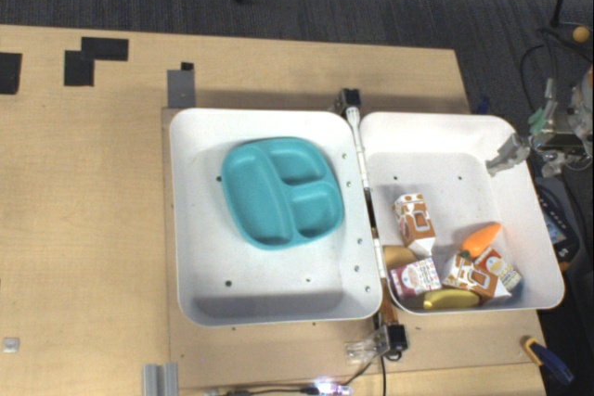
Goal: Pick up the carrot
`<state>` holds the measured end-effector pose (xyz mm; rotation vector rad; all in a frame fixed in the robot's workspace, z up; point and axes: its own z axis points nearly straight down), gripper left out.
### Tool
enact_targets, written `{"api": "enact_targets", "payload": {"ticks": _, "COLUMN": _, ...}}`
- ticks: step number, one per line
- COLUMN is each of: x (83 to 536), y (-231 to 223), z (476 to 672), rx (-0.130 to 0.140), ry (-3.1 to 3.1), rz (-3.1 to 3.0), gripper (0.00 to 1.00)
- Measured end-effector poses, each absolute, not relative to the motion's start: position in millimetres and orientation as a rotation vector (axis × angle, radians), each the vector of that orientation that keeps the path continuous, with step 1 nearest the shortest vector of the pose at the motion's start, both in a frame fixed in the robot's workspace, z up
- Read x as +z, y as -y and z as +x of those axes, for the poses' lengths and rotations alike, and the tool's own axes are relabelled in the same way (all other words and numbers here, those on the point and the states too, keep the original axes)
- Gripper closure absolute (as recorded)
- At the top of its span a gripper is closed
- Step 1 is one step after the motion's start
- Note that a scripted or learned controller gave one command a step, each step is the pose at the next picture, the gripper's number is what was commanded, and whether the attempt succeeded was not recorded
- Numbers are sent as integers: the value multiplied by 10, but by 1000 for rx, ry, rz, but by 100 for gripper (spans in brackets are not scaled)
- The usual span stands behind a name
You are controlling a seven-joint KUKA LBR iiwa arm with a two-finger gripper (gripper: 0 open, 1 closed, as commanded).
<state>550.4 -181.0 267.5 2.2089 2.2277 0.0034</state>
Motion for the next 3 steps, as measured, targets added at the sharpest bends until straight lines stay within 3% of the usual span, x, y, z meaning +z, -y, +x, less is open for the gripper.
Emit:
{"api": "enact_targets", "payload": {"ticks": 1, "x": 1439, "y": 1928, "z": 5059, "rx": -5, "ry": -2306, "rz": 2141, "gripper": 0}}
{"api": "enact_targets", "payload": {"ticks": 2, "x": 872, "y": 2033, "z": 5220, "rx": 10, "ry": -2379, "rz": 2043, "gripper": 0}}
{"api": "enact_targets", "payload": {"ticks": 3, "x": 996, "y": 2032, "z": 5253, "rx": 16, "ry": -2373, "rz": 2036, "gripper": 100}}
